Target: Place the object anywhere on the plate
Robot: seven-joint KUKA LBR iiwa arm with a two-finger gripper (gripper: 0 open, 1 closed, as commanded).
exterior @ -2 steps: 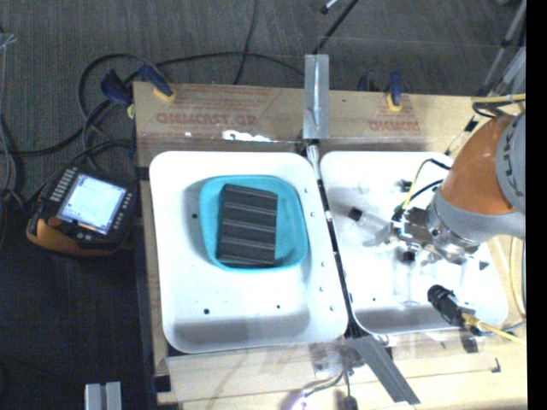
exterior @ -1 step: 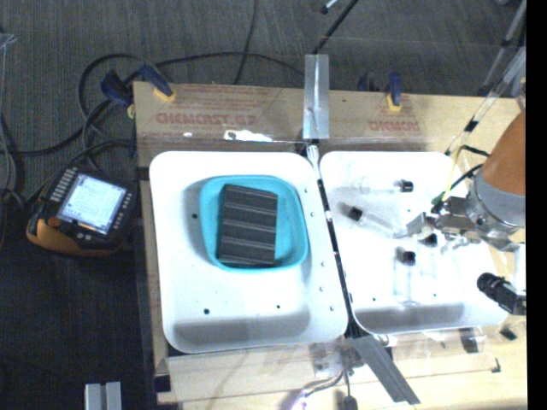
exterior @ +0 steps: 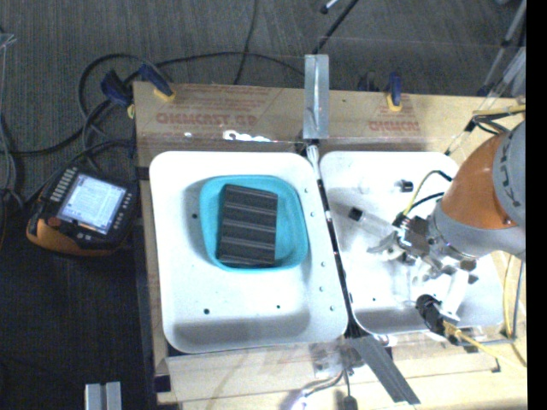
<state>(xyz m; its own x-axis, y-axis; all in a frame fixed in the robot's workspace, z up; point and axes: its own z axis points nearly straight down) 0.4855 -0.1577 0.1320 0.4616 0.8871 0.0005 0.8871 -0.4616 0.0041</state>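
Overhead slanted view of the bench. Two shallow white bins sit side by side: the left bin (exterior: 171, 254) and the right bin (exterior: 367, 169), their inner walls touching along the centre line.

In the left bin lies a turquoise plate (exterior: 293, 220), roughly square with rounded corners, placed toward the bin's far half. On the plate rests the object (exterior: 248, 225), a dark grey ribbed block with four raised bands running across it; it lies flat, fully within the plate's rim, its long side running from far to near.

The arm (exterior: 491, 186) enters from the right, its orange band visible above the wrist, and bends down over the right bin. The gripper (exterior: 410, 246) hangs low in that bin's middle, well apart from the plate and block. Its metal parts blend with the white floor, so whether it is wide or narrow cannot be told; nothing is seen held in it. Yellow and black cables (exterior: 425, 188) loop beside the wrist.

Outside the bins, a handheld control pendant (exterior: 83, 207) with a lit screen lies on the dark carpet at left, its cable curving toward the bench's far edge.
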